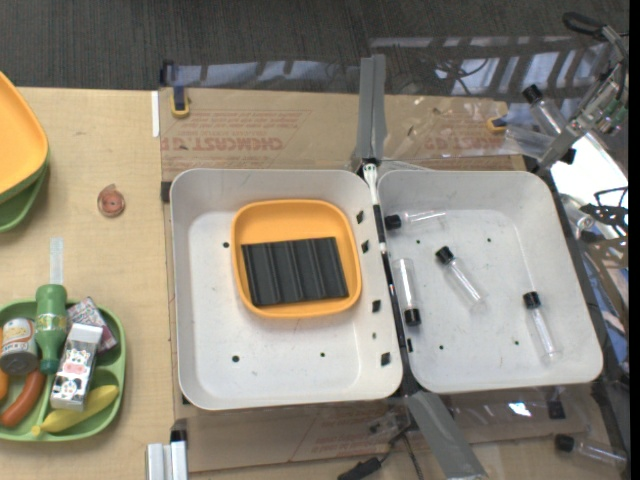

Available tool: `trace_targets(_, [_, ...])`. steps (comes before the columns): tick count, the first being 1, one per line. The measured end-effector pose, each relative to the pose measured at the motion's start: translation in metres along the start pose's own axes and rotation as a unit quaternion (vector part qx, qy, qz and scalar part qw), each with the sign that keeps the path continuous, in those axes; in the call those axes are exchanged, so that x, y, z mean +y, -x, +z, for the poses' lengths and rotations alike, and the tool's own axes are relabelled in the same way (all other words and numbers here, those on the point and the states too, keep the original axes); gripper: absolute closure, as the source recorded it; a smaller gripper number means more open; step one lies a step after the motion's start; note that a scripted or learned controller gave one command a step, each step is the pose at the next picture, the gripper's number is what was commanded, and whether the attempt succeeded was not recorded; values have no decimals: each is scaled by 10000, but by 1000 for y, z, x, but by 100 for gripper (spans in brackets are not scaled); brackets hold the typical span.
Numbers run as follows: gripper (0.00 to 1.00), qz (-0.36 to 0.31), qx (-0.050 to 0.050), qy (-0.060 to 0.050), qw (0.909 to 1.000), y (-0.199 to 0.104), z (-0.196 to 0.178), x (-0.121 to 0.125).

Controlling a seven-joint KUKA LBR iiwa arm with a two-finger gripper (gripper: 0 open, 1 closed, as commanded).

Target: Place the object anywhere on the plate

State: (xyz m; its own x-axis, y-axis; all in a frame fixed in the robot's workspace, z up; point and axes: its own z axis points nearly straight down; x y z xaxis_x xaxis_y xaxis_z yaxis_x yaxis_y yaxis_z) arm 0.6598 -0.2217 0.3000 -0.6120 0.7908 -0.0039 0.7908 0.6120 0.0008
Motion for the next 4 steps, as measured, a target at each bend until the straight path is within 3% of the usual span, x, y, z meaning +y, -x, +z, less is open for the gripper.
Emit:
trace_targets(1, [100, -1207, 0, 4, 9927, -1, -63, -2])
trace_targets(2, [100, -1867, 3, 4, 9824, -6, -138, -8])
trace_targets(3, [100, -3549, -7, 14, 9349, -4, -143, -6])
trace_targets(4, [0, -3547, -6, 14, 9350, -4, -143, -6])
